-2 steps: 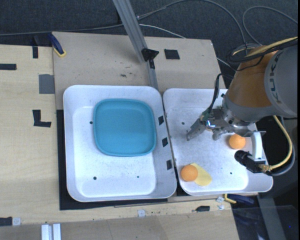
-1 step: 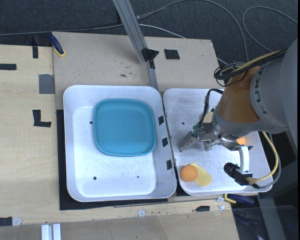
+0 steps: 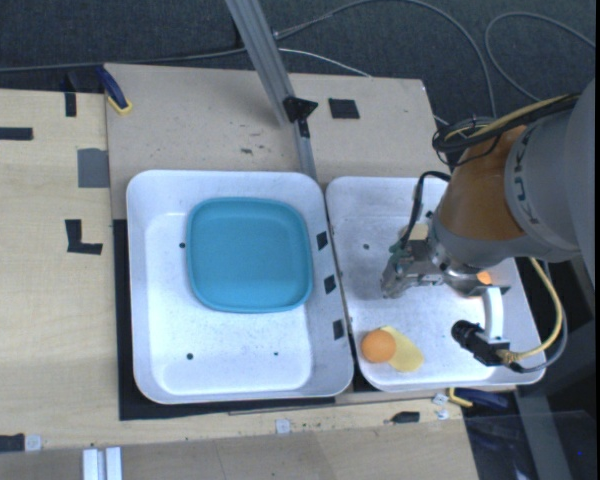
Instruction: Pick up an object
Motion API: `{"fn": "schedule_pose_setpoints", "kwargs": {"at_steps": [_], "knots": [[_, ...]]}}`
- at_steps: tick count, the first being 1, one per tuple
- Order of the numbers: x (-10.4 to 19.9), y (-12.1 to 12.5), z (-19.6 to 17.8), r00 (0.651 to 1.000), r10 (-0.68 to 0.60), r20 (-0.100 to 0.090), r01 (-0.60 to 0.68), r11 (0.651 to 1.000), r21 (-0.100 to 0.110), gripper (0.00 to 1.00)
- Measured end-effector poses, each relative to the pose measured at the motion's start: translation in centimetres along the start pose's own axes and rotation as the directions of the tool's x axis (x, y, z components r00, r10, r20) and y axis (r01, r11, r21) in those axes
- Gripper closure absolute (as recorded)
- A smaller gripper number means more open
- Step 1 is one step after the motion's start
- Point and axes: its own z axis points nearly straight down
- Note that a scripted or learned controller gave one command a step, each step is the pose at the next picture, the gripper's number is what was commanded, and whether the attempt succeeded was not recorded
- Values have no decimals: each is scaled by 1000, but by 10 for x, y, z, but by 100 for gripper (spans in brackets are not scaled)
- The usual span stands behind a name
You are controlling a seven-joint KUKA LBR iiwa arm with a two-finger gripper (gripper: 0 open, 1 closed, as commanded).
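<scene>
The gripper (image 3: pixel 398 276) hangs low over the middle of the right bin (image 3: pixel 365 203). Whether its fingers are spread or closed I cannot tell, and nothing shows between them. The orange ball (image 3: pixel 379 345) lies near the bin's front edge, touching a pale yellow piece (image 3: pixel 407 354) at its 3 o'clock. From the gripper the ball sits at about 6 o'clock, a little toward 7, near but apart. Being round, it sets no grasp axis. The blue plate (image 3: pixel 249 254) rests in the left bin (image 3: pixel 160 268) on the bench (image 3: pixel 40 268).
</scene>
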Motion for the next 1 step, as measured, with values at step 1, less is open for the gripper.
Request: {"fn": "schedule_pose_setpoints", "kwargs": {"at_steps": [1], "knots": [[-7, -4, -58, 1000, 1, 1, -1, 1000, -5, 100]]}}
